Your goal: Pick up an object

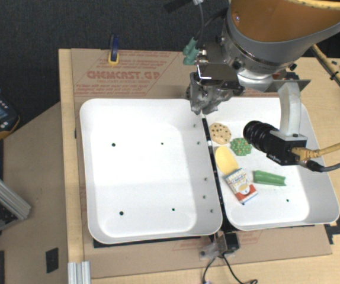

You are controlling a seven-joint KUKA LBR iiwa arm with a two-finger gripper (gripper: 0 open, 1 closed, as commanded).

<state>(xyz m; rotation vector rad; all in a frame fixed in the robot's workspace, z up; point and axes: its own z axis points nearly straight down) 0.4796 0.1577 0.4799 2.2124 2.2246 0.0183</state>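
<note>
My gripper (204, 104) hangs over the top edge where the two bins meet, and I can't tell how it is set. The cookie (220, 132), yellow piece (224, 157), green bits and little box (241, 184) lie close together in the right bin (312, 212). I might bump the bin wall or knock a neighbor.

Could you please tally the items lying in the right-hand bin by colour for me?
Green: 2, broccoli floret and green pod
Yellow: 1, lemon-like piece
Tan: 1, cookie
White and red: 1, small carton
Total: 5
</note>
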